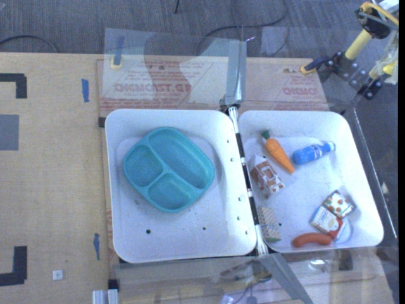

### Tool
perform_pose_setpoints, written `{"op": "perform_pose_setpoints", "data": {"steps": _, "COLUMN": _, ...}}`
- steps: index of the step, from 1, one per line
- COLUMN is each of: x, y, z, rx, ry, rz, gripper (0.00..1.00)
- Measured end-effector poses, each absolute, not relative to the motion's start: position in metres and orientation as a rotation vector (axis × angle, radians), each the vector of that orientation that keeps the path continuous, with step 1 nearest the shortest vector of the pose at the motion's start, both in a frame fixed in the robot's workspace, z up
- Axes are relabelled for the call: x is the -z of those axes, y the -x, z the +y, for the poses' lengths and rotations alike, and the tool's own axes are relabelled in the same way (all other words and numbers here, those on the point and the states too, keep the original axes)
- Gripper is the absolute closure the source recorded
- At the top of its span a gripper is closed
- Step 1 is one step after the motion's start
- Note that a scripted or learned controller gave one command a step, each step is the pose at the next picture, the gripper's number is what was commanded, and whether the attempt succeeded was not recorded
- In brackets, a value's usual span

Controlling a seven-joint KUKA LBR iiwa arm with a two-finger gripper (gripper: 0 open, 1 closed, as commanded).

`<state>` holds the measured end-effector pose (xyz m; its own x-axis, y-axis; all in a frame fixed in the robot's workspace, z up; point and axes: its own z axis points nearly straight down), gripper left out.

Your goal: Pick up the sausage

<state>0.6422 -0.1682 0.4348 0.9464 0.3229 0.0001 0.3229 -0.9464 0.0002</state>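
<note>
Camera view: small red-orange sausage (pixel 312 239) lies near the right white bin's (pixel 364 170) front edge; tool state cannot be told.

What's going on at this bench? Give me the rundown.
A robot setup is meant to pick up the sausage, but nothing is being handled yet. The sausage lies near the front edge of the right bin, touching a small carton. Also in that bin are a carrot, a blue bottle and two small packets near the divider. The left bin holds a teal divided plate. No gripper is over either bin.
</note>
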Motion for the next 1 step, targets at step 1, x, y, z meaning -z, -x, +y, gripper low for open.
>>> {"op": "perform_pose_setpoints", "data": {"steps": 1, "x": -0.4163, "y": -0.643, "z": -0.194, "rx": 0.004, "ry": -3.128, "rz": 0.32, "gripper": 1.0}}
